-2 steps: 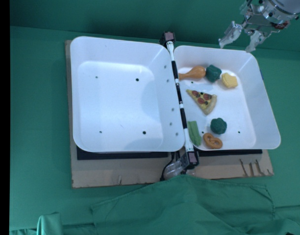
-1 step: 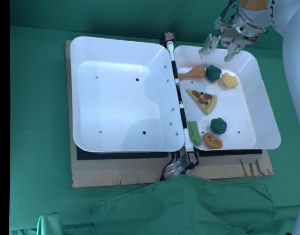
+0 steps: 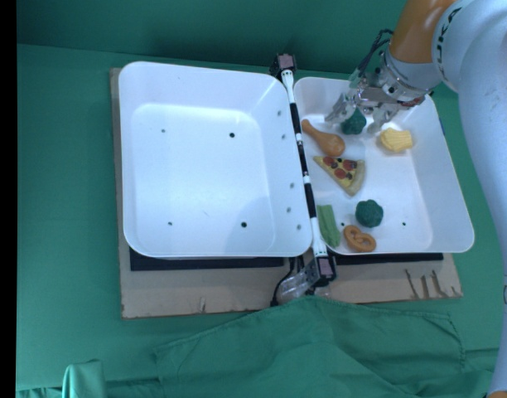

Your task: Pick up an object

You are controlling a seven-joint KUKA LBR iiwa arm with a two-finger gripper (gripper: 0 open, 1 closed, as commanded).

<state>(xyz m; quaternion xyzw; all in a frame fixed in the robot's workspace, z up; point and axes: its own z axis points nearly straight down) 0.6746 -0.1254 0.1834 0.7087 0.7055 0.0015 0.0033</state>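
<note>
Camera view: the grey arm [image 3: 485, 73] is bent down over the right white bin [image 3: 436, 214]. Its two-finger gripper [image 3: 359, 114] is spread wide, straddling a small dark-green broccoli piece [image 3: 354, 123].

I am looking through a single camera fixed above the bench, peering down at a slant. It is facing two white bins lying side by side: the left bin [image 3: 208, 160] and the right bin [image 3: 419, 197], both sitting fully inside my picture. It is standing far enough back to be taking in the cardboard base [image 3: 195, 293] and the green cloth [image 3: 63, 181] around them. The arm [image 3: 485, 81] is reaching in from my right, its upper length running past the frame edge.
</note>
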